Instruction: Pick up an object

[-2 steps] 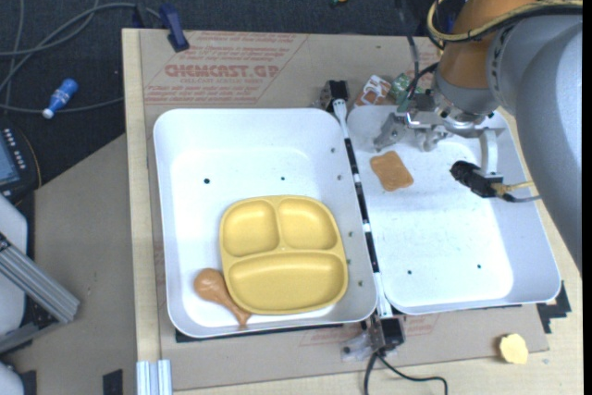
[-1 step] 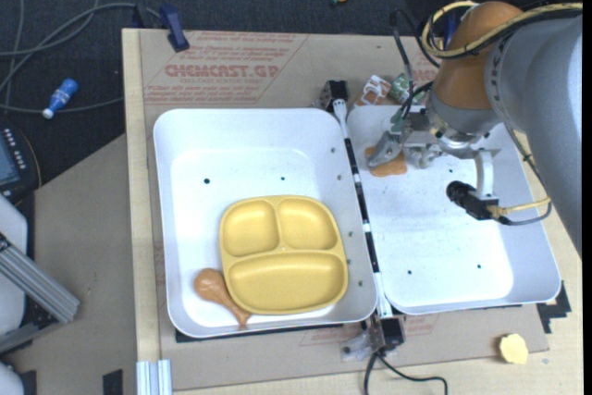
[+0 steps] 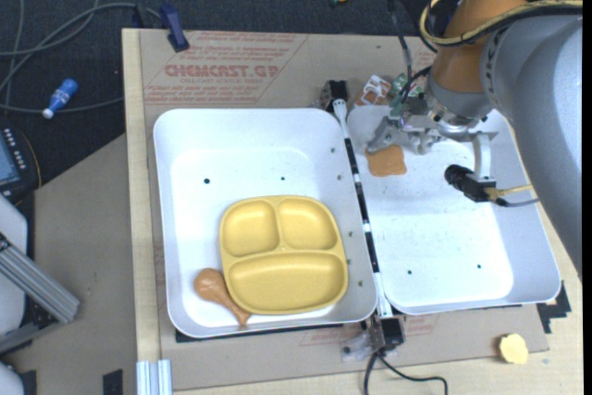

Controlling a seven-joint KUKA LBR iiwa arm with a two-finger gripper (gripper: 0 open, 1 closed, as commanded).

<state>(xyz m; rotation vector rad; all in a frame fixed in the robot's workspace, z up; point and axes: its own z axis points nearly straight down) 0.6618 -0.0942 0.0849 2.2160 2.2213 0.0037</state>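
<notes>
A yellow divided plate point(image 3: 281, 254) is seen in the left bin point(image 3: 185, 162), toward 6 o'clock, with a tan drumstick-shaped toy point(image 3: 218, 290) touching its 8 o'clock edge. In the right bin point(image 3: 462, 264), toward 11 o'clock, an orange-brown flat piece point(image 3: 387, 162) is lying. The gripper point(image 3: 407, 132) is positioned just above that piece, at its 1 o'clock; how it is set cannot be told.

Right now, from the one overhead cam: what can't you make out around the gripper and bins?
- Gripper in the camera view: finger state is masked by the wrist above it.
- Orange-brown piece: contact with the gripper unclear; too small to identify.
- Drumstick toy: partly tucked under the yellow divided plate.
- Right bin: far right side covered by the arm.
</notes>
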